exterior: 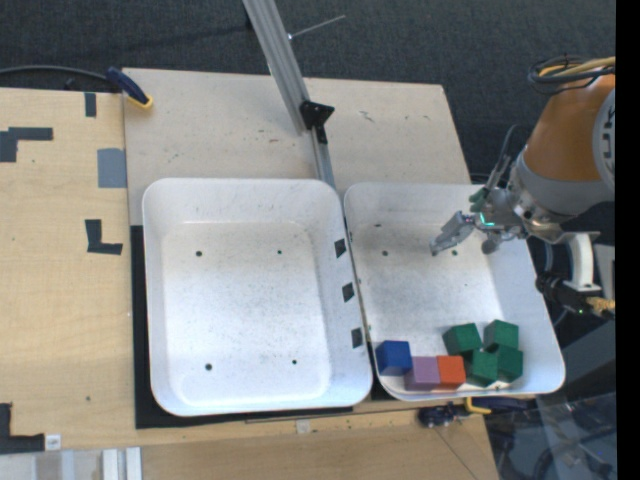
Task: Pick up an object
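1. The grey arm with the orange band [572, 138] is reaching in from the right and is being cut off at the frame's edge, so its upper links are not showing. The green blocks are crowding one another, making their exact count hard to judge.
2. The two-finger gripper [452, 236] is hovering over the upper part of the right shallow white bin [520, 268]; its fingers are too small and blurred for me to tell whether they are apart or together, and nothing is visibly sitting between them.
3. The left shallow white bin [160, 228] is lying just beside the right one, their rims touching along the middle.
4. The right bin is holding a cluster of small blocks along its near edge: a blue cube [394, 356], a purple block [426, 371] just beside it, an orange block [451, 370] touching the purple one, and a group of green blocks [484, 349] bunching in the near right corner.
5. All of these blocks are lying well apart from the gripper, nearer the camera, with bare bin floor showing between them and the fingertips.
6. A slanted grey metal bar [280, 53] is crossing the bench above the bins.
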